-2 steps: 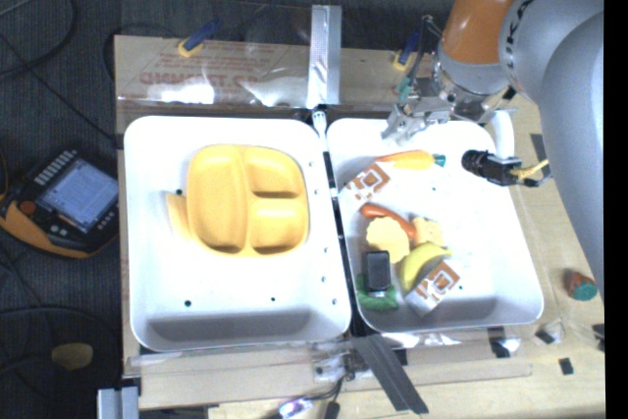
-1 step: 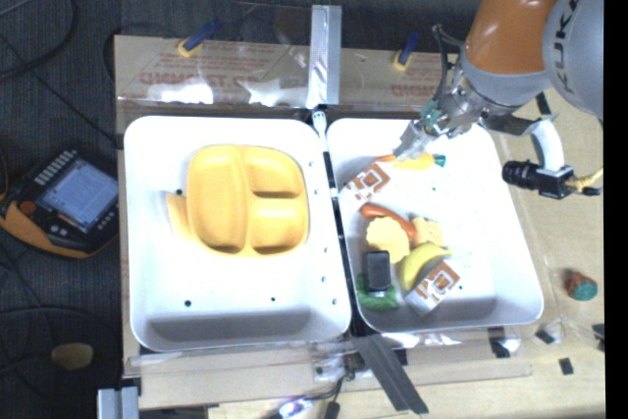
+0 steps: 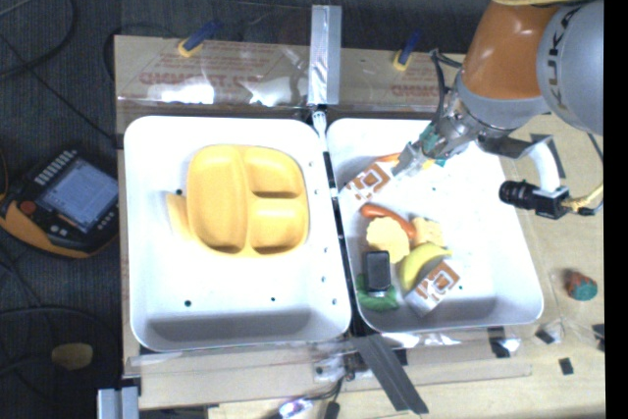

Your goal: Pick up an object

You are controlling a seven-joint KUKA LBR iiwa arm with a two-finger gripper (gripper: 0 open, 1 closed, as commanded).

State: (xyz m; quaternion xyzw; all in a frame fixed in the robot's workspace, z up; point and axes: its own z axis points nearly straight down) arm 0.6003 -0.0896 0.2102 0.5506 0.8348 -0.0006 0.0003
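My gripper (image 3: 420, 155) hangs low over the back of the right bin (image 3: 491, 240), below the arm's orange band. Just to its left lies a small white box with an orange pattern (image 3: 367, 181), and a thin orange piece (image 3: 388, 158) shows beside the gripper's tip. Toward the bin's front left sits a cluster: an orange strip (image 3: 379, 211), a pale yellow lump (image 3: 387, 235), a yellow-green banana (image 3: 422, 260), a black block (image 3: 377, 268) on a green piece (image 3: 379, 297), and a second patterned box (image 3: 437, 286). Whether anything is held is hidden.
A yellow divided plate (image 3: 245, 197) fills the middle of the left bin (image 3: 157, 299). A ridge (image 3: 335, 211) separates the two bins. A black device (image 3: 530, 194) on the arm overhangs the right bin's right side. A handheld pendant (image 3: 67, 199) lies off the bench at left.
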